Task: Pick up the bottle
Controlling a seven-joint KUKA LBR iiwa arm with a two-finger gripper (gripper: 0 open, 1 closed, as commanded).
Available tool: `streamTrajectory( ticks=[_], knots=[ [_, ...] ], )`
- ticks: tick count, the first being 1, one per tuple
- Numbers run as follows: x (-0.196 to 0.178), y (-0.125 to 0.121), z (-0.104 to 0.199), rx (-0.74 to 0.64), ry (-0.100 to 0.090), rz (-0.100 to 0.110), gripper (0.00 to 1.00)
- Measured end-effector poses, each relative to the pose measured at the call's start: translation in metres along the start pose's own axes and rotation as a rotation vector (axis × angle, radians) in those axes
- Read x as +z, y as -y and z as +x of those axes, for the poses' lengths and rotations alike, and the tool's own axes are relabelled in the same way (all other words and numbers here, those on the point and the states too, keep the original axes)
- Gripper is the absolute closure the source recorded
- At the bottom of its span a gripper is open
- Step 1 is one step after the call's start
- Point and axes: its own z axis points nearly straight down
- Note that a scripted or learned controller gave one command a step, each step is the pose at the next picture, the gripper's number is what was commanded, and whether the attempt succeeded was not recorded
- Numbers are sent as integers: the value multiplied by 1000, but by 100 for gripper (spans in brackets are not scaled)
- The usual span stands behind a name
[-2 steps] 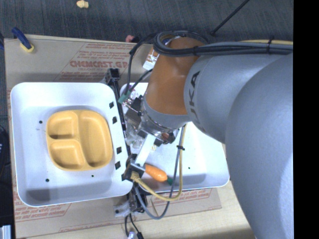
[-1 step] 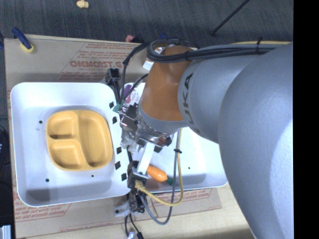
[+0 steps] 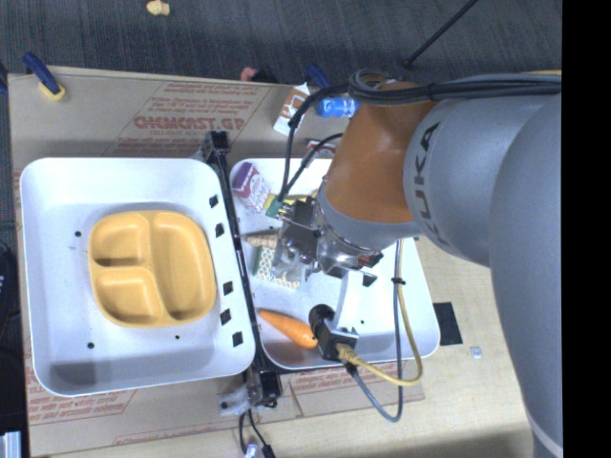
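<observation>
Arm reaches in from the right and hangs low over the right bin (image 3: 420,337), wrist covering most of it, prob. because the pick target sits under there. Tool (image 3: 291,251) is down among the clutter near the bin's left wall; can't tell how wide it stands or whether it has anything. Bottle: can't pick it out w/ certainty. A purple-white item (image 3: 250,183) lies at the far left of that bin, a carrot (image 3: 286,327) at the near edge. Left bin (image 3: 48,256) carries a yellow tray (image 3: 153,263), well apart from the action.
</observation>
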Motion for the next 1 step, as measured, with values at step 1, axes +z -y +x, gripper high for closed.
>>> streamTrajectory(
  ticks=[1],
  knots=[
    [67, 11, 25, -94, 1, 4, 100]
  ],
)
